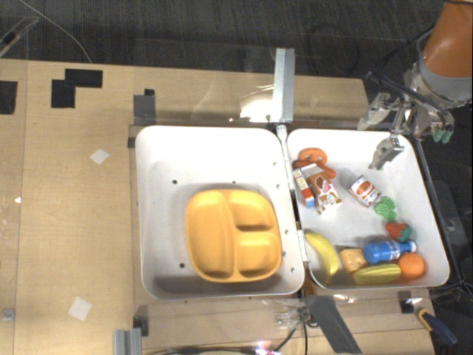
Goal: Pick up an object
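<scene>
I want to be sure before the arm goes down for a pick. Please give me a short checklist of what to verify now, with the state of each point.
1. Gripper is above the right bin: ok, it is over the bin's far right corner.
2. Gripper carries nothing: ok, nothing shows at its tip.
3. A target lies right under the gripper: not ok, bare bin floor; the small red and white can is the nearest thing.
4. The can has free space around it: ok, it lies apart from the cartons and the green toy.
5. Finger opening wide enough: cannot tell.
6. Yellow tray in the left bin is out of the way: ok.
</scene>
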`<state>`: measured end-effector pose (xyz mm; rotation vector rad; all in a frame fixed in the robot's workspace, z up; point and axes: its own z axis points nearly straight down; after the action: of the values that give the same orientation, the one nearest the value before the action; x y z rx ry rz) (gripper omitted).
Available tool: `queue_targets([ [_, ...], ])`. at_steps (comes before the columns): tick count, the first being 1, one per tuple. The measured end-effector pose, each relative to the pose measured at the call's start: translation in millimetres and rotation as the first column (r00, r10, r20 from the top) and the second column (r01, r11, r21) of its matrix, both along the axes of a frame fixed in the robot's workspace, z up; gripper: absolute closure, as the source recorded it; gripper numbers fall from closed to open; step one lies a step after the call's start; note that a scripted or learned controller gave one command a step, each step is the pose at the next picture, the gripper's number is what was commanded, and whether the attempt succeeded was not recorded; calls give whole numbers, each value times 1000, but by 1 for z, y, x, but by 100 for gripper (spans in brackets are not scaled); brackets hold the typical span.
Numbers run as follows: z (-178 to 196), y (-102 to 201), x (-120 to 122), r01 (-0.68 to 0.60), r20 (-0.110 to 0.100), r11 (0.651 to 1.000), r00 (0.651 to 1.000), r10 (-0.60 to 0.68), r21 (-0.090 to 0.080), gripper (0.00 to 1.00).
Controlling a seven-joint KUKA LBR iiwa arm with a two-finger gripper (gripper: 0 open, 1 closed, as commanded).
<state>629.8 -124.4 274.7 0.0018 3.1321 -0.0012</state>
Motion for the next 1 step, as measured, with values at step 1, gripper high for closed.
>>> queue_targets([
  [1, -173, -36, -32, 101, -9, 995, 995, -101, 2, 0],
])
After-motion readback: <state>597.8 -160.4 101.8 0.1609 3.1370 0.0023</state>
